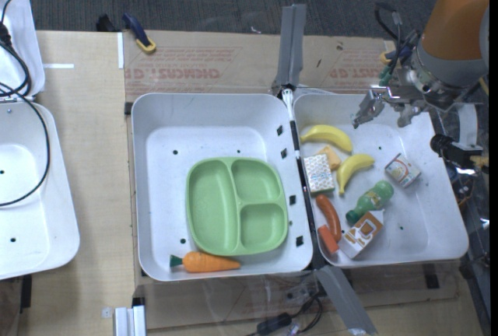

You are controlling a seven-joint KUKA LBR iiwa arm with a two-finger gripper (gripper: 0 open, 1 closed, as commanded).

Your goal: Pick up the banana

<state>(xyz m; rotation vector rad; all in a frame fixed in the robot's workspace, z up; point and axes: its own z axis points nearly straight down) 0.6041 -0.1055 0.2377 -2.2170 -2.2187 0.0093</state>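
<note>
**Approach, with nothing picked up yet**

Banana (327, 136) lies below and to the left of my hand (383, 110), on the floor of the right bin (443, 237); a second one (354, 170) sits further down, beside a small checkered packet (318, 173). I judge I am at the reach stage. My hand hangs over the bin's upper part, fingers spread moderately, holding and touching nothing. Next I must shift left over the nearer banana, line my fingers across its curve and descend.

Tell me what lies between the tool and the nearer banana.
In the camera view, only bare white floor of the right bin separates the tool from the upper banana; nothing else sits in that stretch.
</note>
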